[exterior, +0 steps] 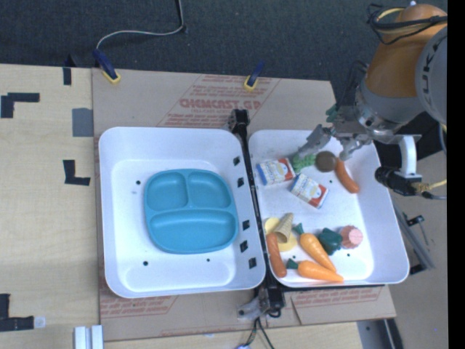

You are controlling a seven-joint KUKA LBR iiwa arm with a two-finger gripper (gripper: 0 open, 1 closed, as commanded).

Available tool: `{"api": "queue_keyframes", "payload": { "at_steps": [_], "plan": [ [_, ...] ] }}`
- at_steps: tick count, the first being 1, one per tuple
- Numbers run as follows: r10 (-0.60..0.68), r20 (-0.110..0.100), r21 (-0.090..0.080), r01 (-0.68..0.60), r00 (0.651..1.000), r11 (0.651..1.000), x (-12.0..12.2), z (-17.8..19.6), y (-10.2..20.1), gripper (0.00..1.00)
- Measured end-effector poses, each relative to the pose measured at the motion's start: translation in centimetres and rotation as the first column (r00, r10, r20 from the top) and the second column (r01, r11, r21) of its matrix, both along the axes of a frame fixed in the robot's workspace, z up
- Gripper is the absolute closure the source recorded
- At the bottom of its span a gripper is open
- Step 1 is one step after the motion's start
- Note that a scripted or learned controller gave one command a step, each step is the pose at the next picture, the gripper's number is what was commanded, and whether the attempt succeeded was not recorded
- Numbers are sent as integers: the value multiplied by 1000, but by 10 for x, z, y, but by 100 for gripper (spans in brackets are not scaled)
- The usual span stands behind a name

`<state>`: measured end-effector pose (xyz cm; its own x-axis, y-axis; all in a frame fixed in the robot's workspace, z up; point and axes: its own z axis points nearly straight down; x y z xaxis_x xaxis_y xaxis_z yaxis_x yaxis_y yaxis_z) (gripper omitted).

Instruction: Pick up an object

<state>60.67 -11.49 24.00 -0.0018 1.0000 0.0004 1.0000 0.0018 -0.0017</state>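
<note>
- Toy carrots (pixel 314 259) lie at the right bin's (pixel 389 249) near edge, untouched.
- Tool (pixel 330 145), fingers apart, hovers by a brown ball (pixel 325 161); nothing lifted yet.

Even, bright overhead light, soft shadows w/ mild glare on white bins (pixel 116 195), low-res, slightly soft focus

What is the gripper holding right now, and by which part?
Nothing that can be seen. The gripper hangs open over the right bin, fingers either side of a brown object.
</note>
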Motion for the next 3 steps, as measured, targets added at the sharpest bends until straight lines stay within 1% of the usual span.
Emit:
{"api": "queue_keyframes", "payload": {
  "at_steps": [1,2,3],
  "plan": [
    [-1,-3,1,1,1000,1000,-56,-112,7,0],
    [-1,11,-4,1,1000,1000,17,-150,0,0],
    [-1,21,-7,1,1000,1000,-58,-149,10,0]
  ]
}}
